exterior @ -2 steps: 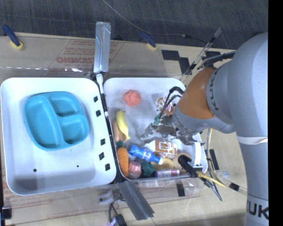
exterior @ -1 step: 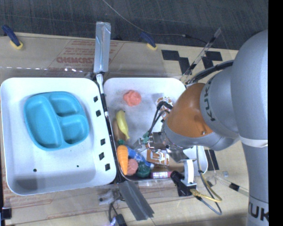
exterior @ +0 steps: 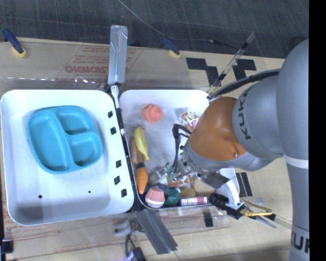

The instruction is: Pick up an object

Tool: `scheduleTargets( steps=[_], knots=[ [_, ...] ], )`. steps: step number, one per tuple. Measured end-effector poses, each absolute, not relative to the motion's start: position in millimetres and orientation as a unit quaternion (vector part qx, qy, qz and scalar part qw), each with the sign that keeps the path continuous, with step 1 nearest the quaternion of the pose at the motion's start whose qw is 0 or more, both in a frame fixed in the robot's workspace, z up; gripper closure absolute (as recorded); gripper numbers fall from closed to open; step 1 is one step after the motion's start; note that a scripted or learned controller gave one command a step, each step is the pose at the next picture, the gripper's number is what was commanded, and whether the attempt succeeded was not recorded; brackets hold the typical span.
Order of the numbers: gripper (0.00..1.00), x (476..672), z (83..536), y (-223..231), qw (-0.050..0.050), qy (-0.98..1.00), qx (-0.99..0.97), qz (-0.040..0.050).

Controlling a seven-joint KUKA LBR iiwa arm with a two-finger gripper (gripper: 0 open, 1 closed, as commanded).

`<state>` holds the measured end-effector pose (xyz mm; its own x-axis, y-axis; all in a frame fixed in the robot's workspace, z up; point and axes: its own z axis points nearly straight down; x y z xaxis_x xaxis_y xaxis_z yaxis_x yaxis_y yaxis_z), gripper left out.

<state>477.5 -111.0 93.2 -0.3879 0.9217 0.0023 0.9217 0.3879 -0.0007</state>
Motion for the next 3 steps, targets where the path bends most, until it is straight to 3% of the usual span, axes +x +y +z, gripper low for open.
scheduleTargets(
  steps=[1,2,3],
  knots=[
    [1.00,478.7,103,-111,0.001,-0.834,-0.551,-0.0010],
    [1.00,540.8,195,-33,-0.002,-0.848,-0.530,-0.0024],
    [1.00,597.3,262,-99,-0.002,-0.896,-0.444,-0.0004]
  ],
)
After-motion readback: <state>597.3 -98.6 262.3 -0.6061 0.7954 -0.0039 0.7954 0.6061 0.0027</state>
